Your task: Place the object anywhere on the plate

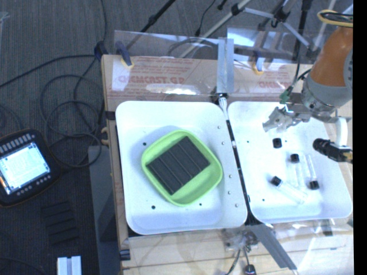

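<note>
A lime-green plate [215, 173] sits in the middle of the left bin [132, 125]. A dark grey ribbed rectangular object [178, 164] lies flat on the plate, turned at a slant. My gripper [278, 120] hangs over the back part of the right bin [252, 153], well to the right of the plate and apart from the object. Nothing shows held in it. The grey wrist with its orange band [332, 59] rises behind it at the upper right.
Several small black pieces [277, 142] [276, 181] and clear plastic bits [295, 193] lie scattered in the right bin. A ridge [232, 153] divides the two bins. Clear sheeting and clamps line the back edge [172, 67]. A tablet [23, 165] and cables lie on the floor to the left.
</note>
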You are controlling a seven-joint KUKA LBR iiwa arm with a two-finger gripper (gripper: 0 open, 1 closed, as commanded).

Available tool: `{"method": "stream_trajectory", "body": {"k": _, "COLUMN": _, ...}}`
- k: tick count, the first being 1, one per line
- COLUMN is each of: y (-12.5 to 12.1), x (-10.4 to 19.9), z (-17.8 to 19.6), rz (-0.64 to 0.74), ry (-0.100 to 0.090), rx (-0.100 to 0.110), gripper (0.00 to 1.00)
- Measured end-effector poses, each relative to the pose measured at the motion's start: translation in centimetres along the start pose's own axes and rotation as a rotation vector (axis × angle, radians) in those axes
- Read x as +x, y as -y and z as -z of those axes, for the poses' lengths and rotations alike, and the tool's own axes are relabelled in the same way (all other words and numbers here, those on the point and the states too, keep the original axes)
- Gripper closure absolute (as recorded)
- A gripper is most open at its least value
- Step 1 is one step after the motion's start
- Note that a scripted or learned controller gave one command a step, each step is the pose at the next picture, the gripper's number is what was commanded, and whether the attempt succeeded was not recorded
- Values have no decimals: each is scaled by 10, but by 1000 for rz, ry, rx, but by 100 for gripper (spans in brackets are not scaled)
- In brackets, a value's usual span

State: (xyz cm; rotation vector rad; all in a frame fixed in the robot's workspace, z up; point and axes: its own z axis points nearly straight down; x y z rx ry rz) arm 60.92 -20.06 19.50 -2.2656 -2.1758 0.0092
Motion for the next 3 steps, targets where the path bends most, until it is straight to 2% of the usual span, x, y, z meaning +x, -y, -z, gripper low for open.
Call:
{"method": "stream_trajectory", "body": {"k": 1, "y": 10, "x": 70, "z": -30, "rz": 179, "ry": -3, "rx": -1, "gripper": 100}}
{"method": "stream_trajectory", "body": {"k": 2, "y": 55, "x": 143, "z": -12, "rz": 328, "ry": -4, "rx": 0, "gripper": 100}}
{"method": "stream_trajectory", "body": {"k": 3, "y": 55, "x": 142, "z": -12, "rz": 327, "ry": -4, "rx": 0, "gripper": 0}}
